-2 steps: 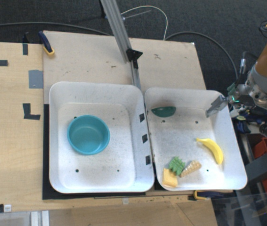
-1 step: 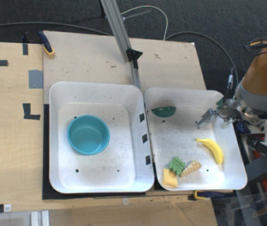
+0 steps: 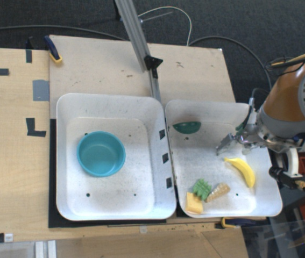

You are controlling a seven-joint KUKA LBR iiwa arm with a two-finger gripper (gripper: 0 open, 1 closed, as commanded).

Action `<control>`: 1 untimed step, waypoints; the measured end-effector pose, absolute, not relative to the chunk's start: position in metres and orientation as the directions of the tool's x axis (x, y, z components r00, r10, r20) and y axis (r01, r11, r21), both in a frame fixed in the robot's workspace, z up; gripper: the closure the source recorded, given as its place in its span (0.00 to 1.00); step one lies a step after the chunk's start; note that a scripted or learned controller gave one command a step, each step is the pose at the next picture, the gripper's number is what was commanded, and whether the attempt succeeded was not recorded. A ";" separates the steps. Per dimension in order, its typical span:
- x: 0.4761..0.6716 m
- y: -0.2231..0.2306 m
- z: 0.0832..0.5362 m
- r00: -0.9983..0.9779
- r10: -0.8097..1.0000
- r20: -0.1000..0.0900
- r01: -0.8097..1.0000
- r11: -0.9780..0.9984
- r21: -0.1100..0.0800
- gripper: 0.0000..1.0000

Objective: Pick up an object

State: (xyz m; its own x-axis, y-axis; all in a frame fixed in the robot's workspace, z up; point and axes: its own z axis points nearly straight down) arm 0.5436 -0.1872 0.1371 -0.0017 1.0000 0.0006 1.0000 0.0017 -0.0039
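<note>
In the right bin [image 3: 260, 206], the gripper [image 3: 228, 142] hovers with fingers spread and grasping nothing, just above and left of the banana [image 3: 242, 170], which lies loose on the bin floor.

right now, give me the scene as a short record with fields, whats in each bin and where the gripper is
left bin: one teal bowl, upright
right bin: dark green dish near the far-left corner, banana, green toy, yellow block, tan piece
gripper: low over the right bin, beside the banana, holding nothing that can be seen
arm: reaches in from the right
</note>
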 end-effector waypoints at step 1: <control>0.544 -0.187 0.088 -0.001 1.000 -0.002 1.000 0.001 0.000 0.00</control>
State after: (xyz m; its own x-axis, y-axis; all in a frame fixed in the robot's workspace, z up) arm 0.5439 -0.1871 0.0882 -0.0014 1.0000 -0.0016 1.0000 0.0014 -0.0004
